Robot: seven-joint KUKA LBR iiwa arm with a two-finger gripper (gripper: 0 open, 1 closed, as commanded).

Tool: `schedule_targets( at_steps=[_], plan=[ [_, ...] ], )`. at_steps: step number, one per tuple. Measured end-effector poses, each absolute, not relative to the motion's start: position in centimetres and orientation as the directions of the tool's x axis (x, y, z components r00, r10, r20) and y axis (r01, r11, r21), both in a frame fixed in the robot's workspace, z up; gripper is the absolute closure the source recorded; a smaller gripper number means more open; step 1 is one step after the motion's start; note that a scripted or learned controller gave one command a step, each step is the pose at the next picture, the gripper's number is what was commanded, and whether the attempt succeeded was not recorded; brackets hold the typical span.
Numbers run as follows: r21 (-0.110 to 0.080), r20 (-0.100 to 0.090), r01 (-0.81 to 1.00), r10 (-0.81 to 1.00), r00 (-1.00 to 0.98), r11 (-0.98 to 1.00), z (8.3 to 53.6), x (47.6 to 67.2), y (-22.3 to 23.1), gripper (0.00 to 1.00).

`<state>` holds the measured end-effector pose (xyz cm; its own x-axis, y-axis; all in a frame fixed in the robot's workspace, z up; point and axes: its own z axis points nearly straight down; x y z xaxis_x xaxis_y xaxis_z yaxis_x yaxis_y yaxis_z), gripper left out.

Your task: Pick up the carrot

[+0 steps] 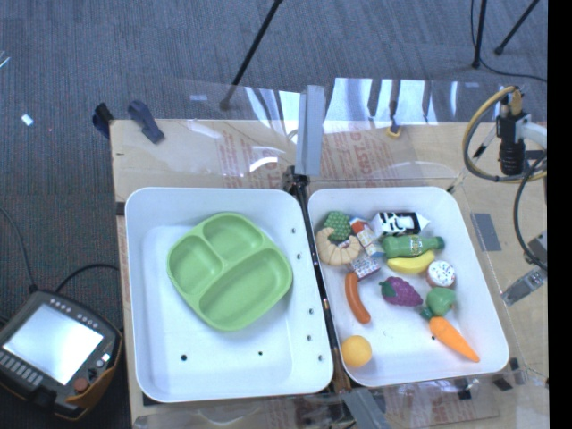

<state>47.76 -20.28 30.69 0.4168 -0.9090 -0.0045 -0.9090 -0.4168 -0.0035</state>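
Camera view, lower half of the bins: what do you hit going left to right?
Green plate → hot dog → grapes → carrot. The orange sits too close in line with the hot dog to place.

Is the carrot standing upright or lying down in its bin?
Lying down. The carrot rests flat on the floor of the right bin, its green top toward the green pepper and its tip pointing to the bin's front right corner.

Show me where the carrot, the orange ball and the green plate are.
carrot (456, 340), camera view, on the middle of its orange body.
orange ball (357, 351), camera view, on its centre.
green plate (183, 262), camera view, on its left rim.
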Motion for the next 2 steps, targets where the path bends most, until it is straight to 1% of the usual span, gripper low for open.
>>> schedule_targets(
  at_steps=[1, 2],
  plan=[
    [-0.004, -0.006, -0.801, -0.801, 0.599, -0.599, 34.99, 48.45, -20.30, 1.00],
    [-0.003, -0.008, -0.803, -0.803, 0.596, -0.596, 34.91, 48.38, -20.45, 0.00]
  ],
)
